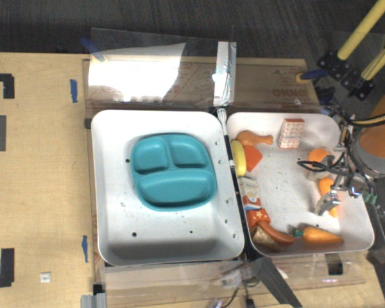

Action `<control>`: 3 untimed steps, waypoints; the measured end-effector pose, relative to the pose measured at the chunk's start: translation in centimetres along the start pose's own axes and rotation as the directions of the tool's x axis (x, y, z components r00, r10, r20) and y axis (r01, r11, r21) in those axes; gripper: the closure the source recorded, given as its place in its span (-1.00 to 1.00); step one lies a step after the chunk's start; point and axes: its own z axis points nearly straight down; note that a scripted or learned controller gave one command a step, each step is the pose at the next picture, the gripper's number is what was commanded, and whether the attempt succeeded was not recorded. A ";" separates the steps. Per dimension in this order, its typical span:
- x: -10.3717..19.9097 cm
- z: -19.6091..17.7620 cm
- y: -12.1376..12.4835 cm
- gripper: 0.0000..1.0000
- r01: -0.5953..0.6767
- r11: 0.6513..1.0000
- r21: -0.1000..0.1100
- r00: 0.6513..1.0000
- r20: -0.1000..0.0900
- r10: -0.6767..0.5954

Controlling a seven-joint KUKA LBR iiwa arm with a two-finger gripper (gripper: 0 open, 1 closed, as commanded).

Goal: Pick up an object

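Far left we see the tan wooden bench top (38, 191) w/ black tape corners (3, 85) and bits of blue tape (73, 90). Next, the left shallow white bin (109, 236) holds a teal plastic divided plate (173, 171), three compartments, lying flat approx. mid-bin. Behind that bin a clear plastic sheet (138, 76) glares under the light, w/ a silver tape strip (224, 72) at its right end.

Moving right, the right shallow white bin (362, 236) carries the loose items. Along its left wall: a yellow banana-shaped toy (239, 159) touching a red piece (251, 156), an orange drumstick-shaped toy (254, 137) just behind them, a red-and-white printed packet (249, 194) below. At the front: a brown-and-red sausage-like toy (273, 235), then an orange carrot-shaped toy w/ dark green end (319, 235) beside it. Near the back wall sits a small pale box w/ reddish print (291, 133), apart from the rest.

At the bin's right side the grey two-finger gripper (330, 199) reaches in low, w/ black cables around the wrist. Small orange pieces (320, 154) lie right around it; one sits beside the fingertips, but we can't tell if it's between them, so grasp state = unclear. Top right, yellow poles (369, 21) w/ black clamps.
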 end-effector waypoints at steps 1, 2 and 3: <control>0.3 0.0 0.0 -1.00 -0.055 0.998 -0.002 0.998 -0.001 0.055; -0.1 -1.4 0.0 1.00 -0.054 0.999 0.001 0.998 0.015 0.054; -0.1 -1.3 0.0 -1.00 -0.054 0.999 0.001 0.998 0.013 0.054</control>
